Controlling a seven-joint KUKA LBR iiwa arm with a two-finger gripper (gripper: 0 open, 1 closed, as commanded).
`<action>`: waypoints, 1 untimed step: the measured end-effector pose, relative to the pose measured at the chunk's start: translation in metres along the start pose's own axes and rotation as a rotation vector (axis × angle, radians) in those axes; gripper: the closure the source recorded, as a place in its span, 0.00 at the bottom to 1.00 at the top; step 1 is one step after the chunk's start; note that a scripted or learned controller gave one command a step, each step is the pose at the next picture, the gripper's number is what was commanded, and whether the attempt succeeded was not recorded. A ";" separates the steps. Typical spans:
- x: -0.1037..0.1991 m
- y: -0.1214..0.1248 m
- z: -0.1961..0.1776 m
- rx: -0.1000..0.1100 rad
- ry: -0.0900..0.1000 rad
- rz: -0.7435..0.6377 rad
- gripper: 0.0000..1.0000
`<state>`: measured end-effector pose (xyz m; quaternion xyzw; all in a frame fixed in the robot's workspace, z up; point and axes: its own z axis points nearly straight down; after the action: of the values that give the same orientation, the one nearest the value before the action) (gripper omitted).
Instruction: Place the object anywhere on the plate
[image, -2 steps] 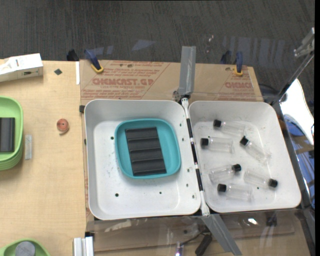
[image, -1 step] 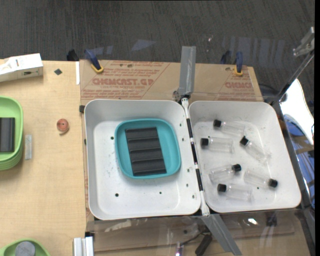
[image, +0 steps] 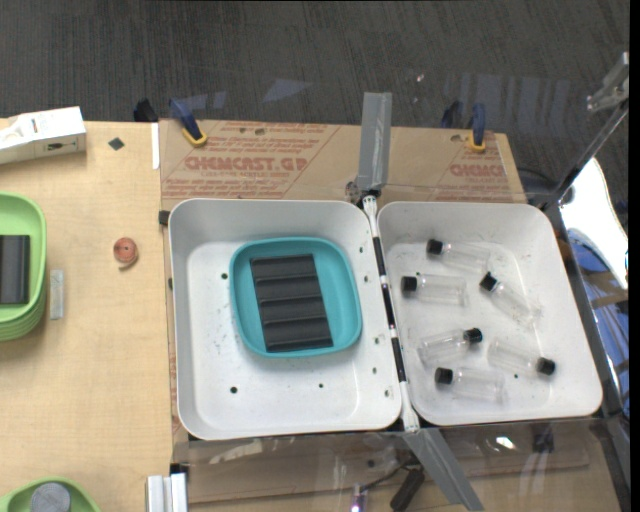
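Open floor around teal plate (image: 345, 300)

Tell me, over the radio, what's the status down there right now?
Six clear vials with black caps loose in right bin. Teal plate in left bin, carrying a black ridged insert, no vial on it yet. Nothing blocking the plate.

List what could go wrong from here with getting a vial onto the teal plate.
1. The clear vials in the right bin are transparent except for their black caps, so a grasp may miss.
2. Several lie close together, so one could be knocked aside.
3. The teal plate holds a ribbed black insert; a vial may roll.
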<state>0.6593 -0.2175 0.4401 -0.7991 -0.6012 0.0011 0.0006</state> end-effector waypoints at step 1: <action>0.000 0.000 0.000 0.000 0.000 0.066 0.00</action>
<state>0.6591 -0.2176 0.4404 -0.8185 -0.5746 0.0010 0.0004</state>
